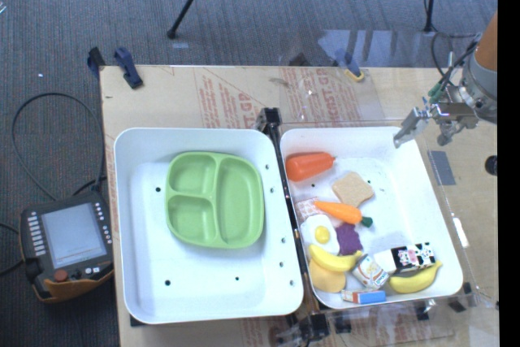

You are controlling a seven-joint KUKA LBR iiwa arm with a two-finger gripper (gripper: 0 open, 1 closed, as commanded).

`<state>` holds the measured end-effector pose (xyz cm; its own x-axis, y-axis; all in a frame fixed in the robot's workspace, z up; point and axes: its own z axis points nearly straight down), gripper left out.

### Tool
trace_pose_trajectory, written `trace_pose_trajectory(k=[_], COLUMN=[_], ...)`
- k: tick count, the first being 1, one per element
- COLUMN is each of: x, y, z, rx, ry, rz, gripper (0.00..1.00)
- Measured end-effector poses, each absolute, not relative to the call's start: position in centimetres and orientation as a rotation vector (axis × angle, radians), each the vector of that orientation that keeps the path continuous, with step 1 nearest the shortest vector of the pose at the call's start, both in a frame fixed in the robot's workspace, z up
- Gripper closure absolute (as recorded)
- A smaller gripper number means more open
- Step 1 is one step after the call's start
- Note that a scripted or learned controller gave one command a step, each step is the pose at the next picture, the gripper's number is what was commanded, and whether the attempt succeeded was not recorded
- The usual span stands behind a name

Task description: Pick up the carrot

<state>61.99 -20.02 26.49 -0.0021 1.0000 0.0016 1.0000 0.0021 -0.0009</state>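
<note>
The carrot (340,212) is a small orange toy with a dark green tip. It lies in the middle of the right white bin (410,183), pointing left to right, just below a slice of toast (352,188). My gripper (410,128) hangs at the bin's far right corner, well up and to the right of the carrot and apart from it. Nothing is seen in its grasp.
A larger orange-red vegetable (309,165) lies at the right bin's far left. A fried egg (320,234), purple piece (348,238), two bananas (334,258) (415,278) and small cartons (410,257) crowd the near side. The left bin (138,256) holds a green divided plate (216,200).
</note>
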Motion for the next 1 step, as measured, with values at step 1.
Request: trace_pose_trajectory(k=[1], x=[59.62], y=[-14.35], z=[8.59], rx=[-2.309], ry=[-2.123], rz=[0.002], gripper=[0.0])
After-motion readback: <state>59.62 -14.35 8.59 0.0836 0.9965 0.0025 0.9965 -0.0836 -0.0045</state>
